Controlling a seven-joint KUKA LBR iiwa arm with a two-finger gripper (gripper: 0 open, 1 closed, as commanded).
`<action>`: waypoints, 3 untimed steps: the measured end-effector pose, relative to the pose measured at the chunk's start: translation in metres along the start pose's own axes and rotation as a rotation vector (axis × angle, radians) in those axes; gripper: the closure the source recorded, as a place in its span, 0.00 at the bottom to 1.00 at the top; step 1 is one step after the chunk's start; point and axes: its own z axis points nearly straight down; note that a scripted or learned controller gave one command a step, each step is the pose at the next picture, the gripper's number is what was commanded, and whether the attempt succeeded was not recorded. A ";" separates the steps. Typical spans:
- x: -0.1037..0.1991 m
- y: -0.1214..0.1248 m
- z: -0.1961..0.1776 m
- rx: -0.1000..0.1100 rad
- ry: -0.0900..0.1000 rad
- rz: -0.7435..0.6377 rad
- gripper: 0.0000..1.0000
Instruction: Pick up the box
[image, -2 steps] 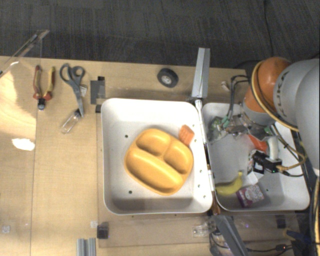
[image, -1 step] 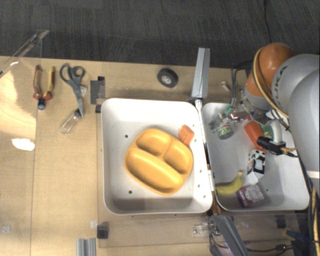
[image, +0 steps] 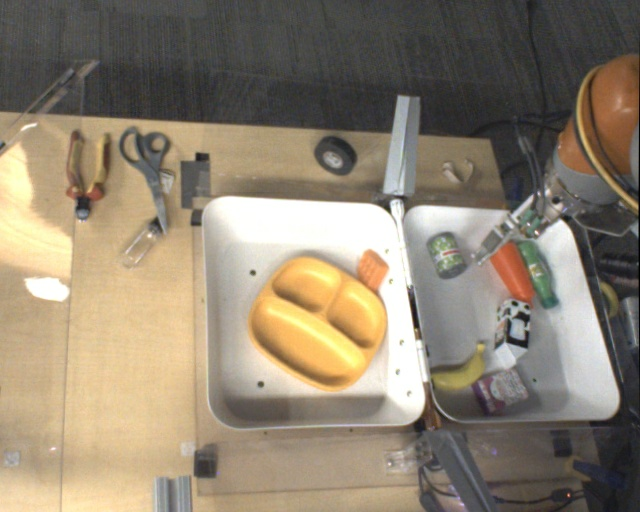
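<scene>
**Q:** What lies on the bench, largest first?

**A:** Take the right bin (image: 590, 395) as landmark. To its left, touching along a shared rim, sits the left bin (image: 225, 300), which holds a large yellow sectioned tray (image: 318, 322) and a small orange piece (image: 372, 267) at the tray's upper right edge. My arm (image: 610, 110) enters above the landmark's upper right corner, presumably because its base stands on that side.

**Q:** And inside the landmark itself?

**A:** A banana (image: 458, 373) along its lower left wall; a purple packet (image: 500, 391) just right of the banana; a green bottle (image: 537, 272) and an orange carrot-shaped piece (image: 512, 271) side by side in its upper right part; a green can (image: 447, 254) at its upper left. The box (image: 515, 325), black and white, rests near its centre, just below the carrot piece.

**Q:** And your gripper?

**A:** My gripper (image: 510, 232) hangs over the landmark's upper part, between can and bottle, above the box. I cannot tell whether it is parted or closed. Nothing appears held. I judge the box not yet reached.
</scene>
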 end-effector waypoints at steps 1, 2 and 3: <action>0.045 -0.057 0.057 0.003 0.004 0.021 0.00; 0.050 -0.013 0.098 -0.002 -0.002 0.025 0.00; 0.020 0.016 0.100 0.001 0.001 0.195 0.00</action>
